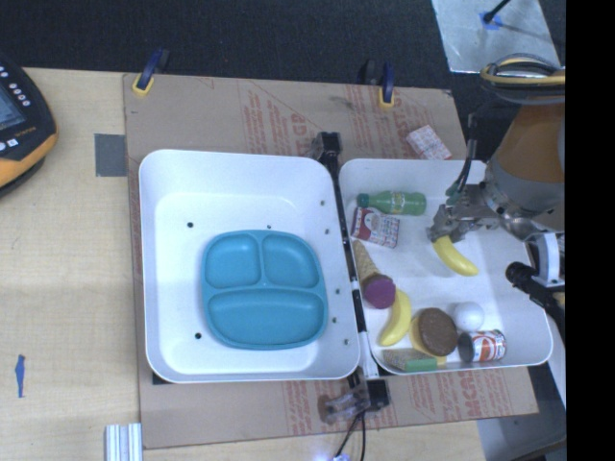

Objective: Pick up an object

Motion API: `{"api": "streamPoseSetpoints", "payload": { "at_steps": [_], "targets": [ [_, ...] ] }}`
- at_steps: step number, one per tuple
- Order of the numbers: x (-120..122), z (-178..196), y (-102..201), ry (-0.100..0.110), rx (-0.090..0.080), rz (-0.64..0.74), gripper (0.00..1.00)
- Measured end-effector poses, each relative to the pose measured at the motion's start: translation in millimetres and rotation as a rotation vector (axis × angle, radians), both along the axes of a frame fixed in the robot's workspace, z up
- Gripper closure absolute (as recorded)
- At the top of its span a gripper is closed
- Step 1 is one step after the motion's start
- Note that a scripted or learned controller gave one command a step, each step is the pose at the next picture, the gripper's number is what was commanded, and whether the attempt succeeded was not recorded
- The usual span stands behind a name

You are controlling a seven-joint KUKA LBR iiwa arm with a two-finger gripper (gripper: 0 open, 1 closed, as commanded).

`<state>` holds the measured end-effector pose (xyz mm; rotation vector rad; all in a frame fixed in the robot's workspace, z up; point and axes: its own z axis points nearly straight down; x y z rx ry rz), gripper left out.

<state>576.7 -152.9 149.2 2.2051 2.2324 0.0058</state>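
The right bin (524,301) holds several small objects. My gripper (450,227) hangs low over its upper right part, at the upper end of a small yellow banana (455,256) that lies on the bin floor; whether it touches the banana I cannot tell. To the left lie a green bottle (392,202) and a red and white packet (375,227). Lower down are a cone (364,259) with a purple ball (379,291), a second banana (396,320), a brown disc (437,331), a white ball (468,315) and a can (486,347).
The left bin (173,209) holds a blue divided plate (264,288). The grey arm with its orange band (528,142) comes in from the right over the right bin's far corner. A yellow and black device (19,123) sits at the bench's left edge.
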Motion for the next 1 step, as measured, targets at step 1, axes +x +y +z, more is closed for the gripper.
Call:
{"api": "streamPoseSetpoints", "payload": {
  "at_steps": [1],
  "targets": [
    [-85.1,44.5,65.4,0.012,0.004,-0.002,1.00]
  ]
}}
